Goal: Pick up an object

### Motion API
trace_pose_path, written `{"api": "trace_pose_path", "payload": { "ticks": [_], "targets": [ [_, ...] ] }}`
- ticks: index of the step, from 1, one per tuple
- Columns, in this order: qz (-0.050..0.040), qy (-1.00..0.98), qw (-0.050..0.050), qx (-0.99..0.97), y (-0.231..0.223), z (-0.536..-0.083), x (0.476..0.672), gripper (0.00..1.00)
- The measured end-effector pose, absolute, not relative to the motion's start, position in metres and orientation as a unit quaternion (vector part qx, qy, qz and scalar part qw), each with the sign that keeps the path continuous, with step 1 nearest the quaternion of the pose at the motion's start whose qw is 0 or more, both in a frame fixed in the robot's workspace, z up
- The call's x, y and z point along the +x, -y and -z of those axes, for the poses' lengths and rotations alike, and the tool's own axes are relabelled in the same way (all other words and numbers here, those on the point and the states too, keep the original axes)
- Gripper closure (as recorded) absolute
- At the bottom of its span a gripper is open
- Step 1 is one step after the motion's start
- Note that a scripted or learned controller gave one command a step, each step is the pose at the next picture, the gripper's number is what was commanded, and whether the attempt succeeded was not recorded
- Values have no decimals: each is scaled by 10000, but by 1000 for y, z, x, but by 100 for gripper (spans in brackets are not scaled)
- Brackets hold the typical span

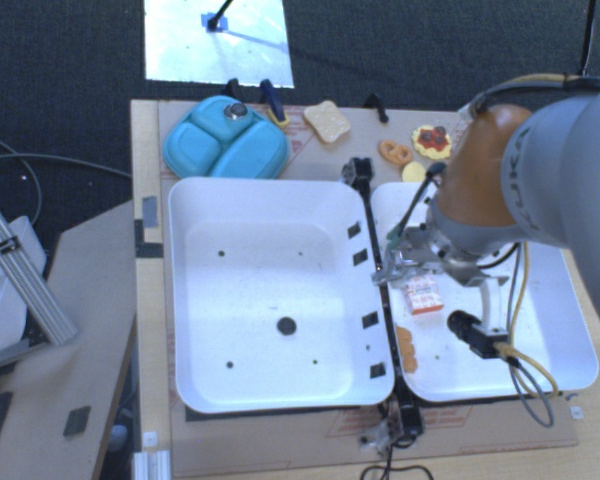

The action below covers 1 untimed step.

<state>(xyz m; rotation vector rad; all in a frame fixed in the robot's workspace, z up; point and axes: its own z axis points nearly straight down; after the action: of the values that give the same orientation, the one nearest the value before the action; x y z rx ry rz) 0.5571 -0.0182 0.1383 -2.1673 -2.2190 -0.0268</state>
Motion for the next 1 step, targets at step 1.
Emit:
{"api": "trace_pose_path", "payload": {
  "ticks": [1],
  "targets": [
    [9, 7063, -7, -7079, -32, -157, 564, 100]
  ]
}}
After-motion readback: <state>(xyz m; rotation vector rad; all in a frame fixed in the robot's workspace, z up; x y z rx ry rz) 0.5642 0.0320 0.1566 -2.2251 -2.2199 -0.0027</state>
